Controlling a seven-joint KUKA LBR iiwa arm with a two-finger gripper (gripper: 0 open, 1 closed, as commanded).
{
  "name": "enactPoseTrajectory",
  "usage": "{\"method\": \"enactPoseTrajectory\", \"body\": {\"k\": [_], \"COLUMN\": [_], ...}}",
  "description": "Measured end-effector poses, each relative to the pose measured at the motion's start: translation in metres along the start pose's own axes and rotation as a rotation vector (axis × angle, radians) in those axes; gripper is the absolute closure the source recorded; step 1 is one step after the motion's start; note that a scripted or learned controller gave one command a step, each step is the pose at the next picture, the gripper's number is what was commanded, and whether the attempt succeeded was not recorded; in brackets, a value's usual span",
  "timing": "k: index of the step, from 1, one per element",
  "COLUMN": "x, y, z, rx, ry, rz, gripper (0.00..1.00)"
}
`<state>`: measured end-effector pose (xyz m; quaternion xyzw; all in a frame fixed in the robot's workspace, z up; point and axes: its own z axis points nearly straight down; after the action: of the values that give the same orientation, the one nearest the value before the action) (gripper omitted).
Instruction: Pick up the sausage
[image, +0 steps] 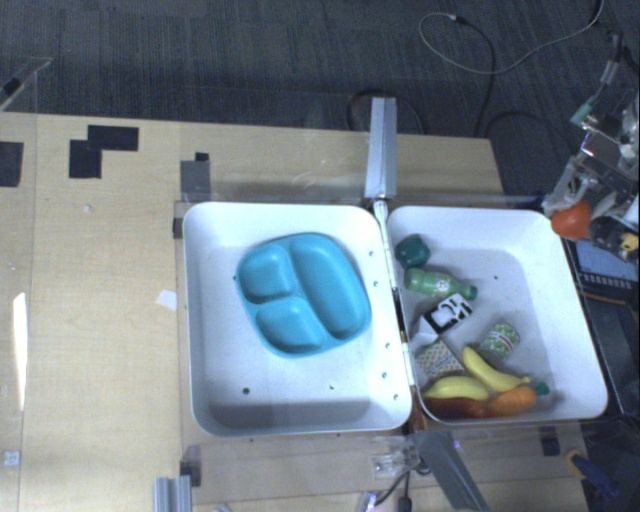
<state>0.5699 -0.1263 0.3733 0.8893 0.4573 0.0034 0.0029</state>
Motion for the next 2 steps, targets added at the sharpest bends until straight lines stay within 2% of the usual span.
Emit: {"method": "enactPoseTrajectory", "body": {"k": [1,2], "x": [0.039,0.011], "y": [0.046,0.1], "z": [0.014,-0.006], "rx": [0.002,-0.001], "ry": [0.0,-0.001], "rz": [-0.501,-0.832], "gripper": [1.0,1.0]}}
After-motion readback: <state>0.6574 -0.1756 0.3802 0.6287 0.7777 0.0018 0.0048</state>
